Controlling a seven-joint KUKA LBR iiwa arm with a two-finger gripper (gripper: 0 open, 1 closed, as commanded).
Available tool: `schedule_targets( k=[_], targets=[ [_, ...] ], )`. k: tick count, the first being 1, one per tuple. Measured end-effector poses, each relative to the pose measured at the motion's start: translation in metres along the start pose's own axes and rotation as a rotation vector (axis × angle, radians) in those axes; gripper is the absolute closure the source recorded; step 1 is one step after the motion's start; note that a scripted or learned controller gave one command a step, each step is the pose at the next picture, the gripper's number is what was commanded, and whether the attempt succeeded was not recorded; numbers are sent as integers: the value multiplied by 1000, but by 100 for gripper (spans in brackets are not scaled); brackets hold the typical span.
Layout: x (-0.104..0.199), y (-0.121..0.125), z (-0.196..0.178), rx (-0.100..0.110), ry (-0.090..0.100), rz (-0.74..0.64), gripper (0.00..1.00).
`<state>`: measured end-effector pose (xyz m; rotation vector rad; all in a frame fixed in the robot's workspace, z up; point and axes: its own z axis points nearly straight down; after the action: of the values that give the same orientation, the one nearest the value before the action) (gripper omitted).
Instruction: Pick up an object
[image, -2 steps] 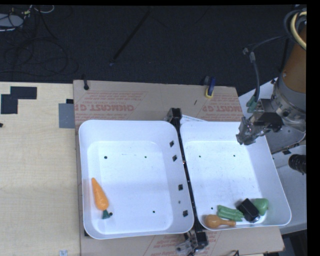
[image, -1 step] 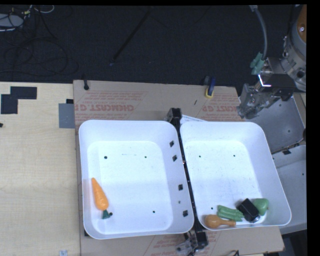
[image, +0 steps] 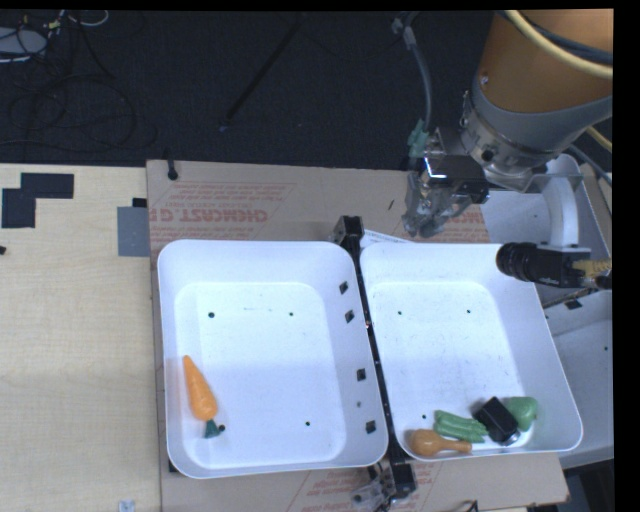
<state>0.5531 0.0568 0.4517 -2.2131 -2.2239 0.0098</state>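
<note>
Cardboard-lined bench (image: 250, 205), two white bins. My gripper (image: 432, 215) hangs above right bin's (image: 560, 380) far rim, carrying nothing. Carrot (image: 199, 389) in left bin (image: 250, 262); green, black, tan objects in the right bin's near corner.

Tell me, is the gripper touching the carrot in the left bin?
Apart. The camera view shows the gripper up above the right bin's far edge, while the carrot lies in the left bin's near left corner.

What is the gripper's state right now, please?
Gripper: cannot be told; it hangs above the right bin's far rim, with no object seen in it.
</note>
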Motion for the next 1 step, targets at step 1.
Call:
schedule_targets(
  k=[1],
  targets=[
    [-96,-10,-12,-6,-1,13,100]
  ],
)
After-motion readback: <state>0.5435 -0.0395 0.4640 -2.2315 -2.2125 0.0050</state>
